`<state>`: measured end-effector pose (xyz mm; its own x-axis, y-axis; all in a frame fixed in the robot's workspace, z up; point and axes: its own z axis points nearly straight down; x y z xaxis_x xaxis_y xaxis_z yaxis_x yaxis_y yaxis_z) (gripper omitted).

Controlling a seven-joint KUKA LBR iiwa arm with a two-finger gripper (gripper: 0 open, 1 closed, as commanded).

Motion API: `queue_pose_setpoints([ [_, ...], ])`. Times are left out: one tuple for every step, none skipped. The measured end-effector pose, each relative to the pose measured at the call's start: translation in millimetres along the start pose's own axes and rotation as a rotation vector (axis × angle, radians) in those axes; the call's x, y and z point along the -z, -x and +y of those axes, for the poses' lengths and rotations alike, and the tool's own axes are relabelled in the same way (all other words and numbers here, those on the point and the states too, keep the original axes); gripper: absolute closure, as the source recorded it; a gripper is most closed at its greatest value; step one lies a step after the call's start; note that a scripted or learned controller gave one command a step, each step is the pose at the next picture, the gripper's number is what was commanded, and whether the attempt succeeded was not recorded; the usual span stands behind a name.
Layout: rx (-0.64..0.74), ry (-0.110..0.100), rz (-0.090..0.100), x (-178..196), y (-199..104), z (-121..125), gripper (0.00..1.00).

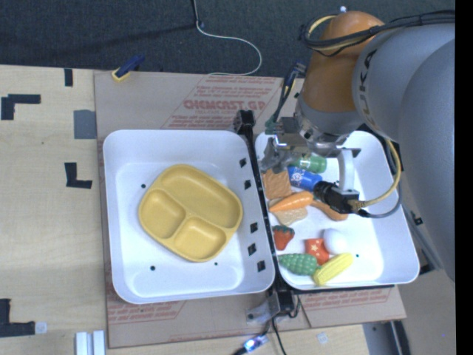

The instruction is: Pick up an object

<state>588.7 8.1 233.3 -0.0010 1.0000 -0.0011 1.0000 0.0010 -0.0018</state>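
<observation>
Arm over the right bin of toy food

Left bin (118,198) holds a yellow divided plate (190,211); in the right bin (395,261) lie carrot (292,201), strawberry (283,236), corn (332,268); gripper (304,152) hangs at its upper end, finger state impossible to tell

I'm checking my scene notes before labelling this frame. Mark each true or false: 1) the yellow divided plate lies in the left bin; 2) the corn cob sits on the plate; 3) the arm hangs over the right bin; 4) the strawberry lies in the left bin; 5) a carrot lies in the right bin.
1) True: the yellow divided plate lies in the left bin.
2) False: the corn cob lies in the right bin, near its front edge.
3) True: the gripper is over the right bin.
4) False: the strawberry is in the right bin.
5) True: the carrot lies there.
</observation>
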Motion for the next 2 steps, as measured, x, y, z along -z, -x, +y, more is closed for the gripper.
queue_pose_setpoints([
  [0.0, 0.001, -0.001, -1, -1, 3, 1.0],
  [0.0, -0.002, -0.001, -16, 5, -10, 1.0],
])
